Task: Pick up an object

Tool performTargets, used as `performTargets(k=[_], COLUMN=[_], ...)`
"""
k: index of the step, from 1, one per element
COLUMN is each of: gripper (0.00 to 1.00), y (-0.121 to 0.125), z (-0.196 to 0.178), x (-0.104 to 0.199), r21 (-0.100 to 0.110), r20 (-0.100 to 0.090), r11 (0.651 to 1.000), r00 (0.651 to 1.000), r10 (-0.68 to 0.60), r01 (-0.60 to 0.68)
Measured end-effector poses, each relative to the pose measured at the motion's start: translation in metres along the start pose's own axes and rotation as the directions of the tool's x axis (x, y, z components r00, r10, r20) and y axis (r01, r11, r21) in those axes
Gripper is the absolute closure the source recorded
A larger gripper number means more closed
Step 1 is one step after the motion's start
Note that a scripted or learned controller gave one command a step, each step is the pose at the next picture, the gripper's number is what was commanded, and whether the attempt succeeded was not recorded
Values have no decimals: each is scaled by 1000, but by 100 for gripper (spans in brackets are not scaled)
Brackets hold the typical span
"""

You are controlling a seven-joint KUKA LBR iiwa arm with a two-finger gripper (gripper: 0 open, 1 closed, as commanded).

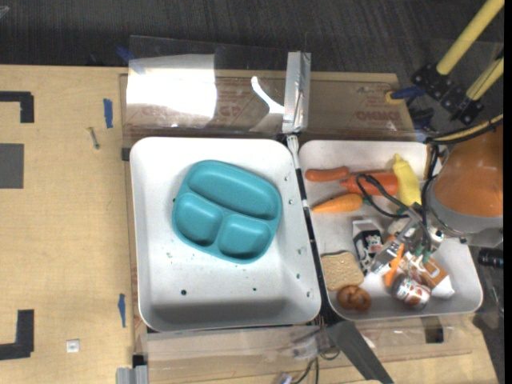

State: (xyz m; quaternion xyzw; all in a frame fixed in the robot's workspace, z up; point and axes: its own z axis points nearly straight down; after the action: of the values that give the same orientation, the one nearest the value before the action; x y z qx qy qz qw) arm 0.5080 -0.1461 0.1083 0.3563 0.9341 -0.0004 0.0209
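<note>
Since our claw (404, 250), its grip state unclear, hangs amid clutter near the right white bin's (468, 304) front edge, we risk snagging the black cable (376, 192).

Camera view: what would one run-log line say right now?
claw: low in right bin, over toy clutter | grip: unclear | teal tray: left bin

Tan bench top (56, 238), dark floor (240, 6)

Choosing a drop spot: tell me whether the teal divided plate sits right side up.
Right side up: the teal divided plate shows its three hollow compartments facing up, in the left bin.
</note>
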Motion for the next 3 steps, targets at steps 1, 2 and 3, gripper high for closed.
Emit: performTargets(k=[1, 2, 3], gripper=[0, 0, 0], y=[-16, -13, -11], z=[1, 1, 1], x=[1, 2, 3], r21=[-17, -6, 0], r20=[-7, -8, -7], r11=[986, 970, 961], r00=[986, 970, 961], r10=[166, 242, 277], r01=[-166, -242, -277])
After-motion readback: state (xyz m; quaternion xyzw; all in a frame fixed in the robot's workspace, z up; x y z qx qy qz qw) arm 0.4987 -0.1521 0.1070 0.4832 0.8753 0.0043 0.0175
